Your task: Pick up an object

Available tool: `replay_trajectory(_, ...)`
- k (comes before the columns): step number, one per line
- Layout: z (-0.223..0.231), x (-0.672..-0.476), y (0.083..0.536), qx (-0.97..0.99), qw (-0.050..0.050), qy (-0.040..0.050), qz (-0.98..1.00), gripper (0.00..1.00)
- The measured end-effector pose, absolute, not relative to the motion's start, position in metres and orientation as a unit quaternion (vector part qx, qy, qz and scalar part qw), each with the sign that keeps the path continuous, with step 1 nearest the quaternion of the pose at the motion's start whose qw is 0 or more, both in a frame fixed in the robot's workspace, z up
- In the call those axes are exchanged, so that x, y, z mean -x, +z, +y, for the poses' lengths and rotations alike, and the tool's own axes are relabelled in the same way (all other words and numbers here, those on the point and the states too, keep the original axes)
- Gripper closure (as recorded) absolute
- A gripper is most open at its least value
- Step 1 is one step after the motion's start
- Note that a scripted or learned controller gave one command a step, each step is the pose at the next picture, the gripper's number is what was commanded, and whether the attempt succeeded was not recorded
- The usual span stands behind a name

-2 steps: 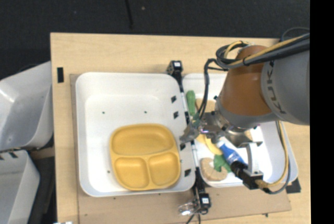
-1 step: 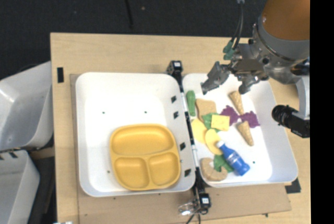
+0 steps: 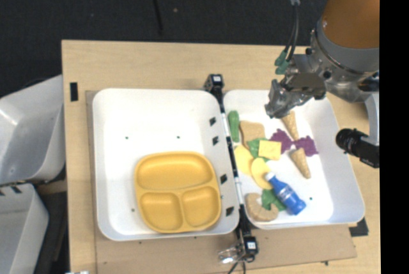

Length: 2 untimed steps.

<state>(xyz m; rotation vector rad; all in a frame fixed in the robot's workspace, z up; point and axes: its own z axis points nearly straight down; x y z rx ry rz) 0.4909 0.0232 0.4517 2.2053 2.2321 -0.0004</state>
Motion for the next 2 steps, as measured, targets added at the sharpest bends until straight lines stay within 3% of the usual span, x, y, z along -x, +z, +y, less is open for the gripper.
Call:
replay_trajectory(1,0.023,-0.492,0.462,-0.699,0.002,-0.0006,0.715,1.00)
replay_trajectory(2,0.037,-0.490,0.413,-0.705,-0.001,-0.0016,0.709,1.00)
